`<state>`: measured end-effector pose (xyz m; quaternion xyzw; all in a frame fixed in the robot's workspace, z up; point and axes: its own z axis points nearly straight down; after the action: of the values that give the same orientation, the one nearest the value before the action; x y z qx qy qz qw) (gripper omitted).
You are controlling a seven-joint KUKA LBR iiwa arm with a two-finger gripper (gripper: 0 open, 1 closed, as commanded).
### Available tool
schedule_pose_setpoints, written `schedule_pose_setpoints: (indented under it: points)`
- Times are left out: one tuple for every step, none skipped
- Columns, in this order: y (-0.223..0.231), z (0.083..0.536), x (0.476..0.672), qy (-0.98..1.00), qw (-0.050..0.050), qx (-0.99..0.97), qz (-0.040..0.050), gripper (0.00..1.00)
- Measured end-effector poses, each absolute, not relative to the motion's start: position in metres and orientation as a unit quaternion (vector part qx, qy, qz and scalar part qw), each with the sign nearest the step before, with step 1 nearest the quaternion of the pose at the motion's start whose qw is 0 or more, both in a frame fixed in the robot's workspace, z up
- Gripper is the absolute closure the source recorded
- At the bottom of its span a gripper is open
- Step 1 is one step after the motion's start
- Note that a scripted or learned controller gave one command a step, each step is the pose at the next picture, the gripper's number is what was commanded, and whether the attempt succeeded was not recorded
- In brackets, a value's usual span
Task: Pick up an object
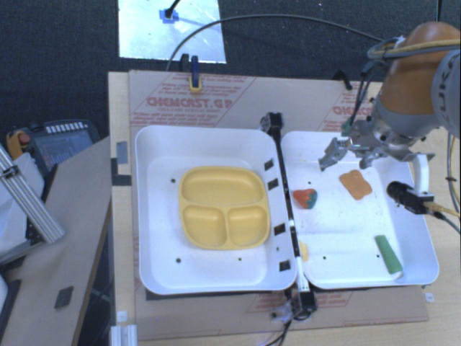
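Camera view: I have the gripper [351, 152] hovering over the far half of the right bin [425, 265], fingers spread, nothing between them. Approach step, no pick yet. Likeliest target is the orange slab [356, 184], just below the fingertips toward the bin's near side; it lies flat, long axis slanting from far-left to near-right. Next move: descend and close across its short width. Height above the slab is hard to judge from this angle, I think clear.
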<state>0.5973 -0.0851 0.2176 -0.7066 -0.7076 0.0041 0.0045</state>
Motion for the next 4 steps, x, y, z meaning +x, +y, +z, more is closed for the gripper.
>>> schedule_pose_setpoints:
  points:
    - [-0.085, 0.225, 0.600, -0.708, -0.001, -0.706, -0.0003, 0.00]
    - [-0.084, 0.184, 0.600, -0.708, 0.000, -0.707, 0.0003, 0.00]
    - [-0.085, 0.121, 0.602, -0.708, 0.002, -0.707, 0.0012, 0.00]
    - [-0.084, 0.083, 0.602, -0.707, 0.001, -0.707, 0.0005, 0.00]
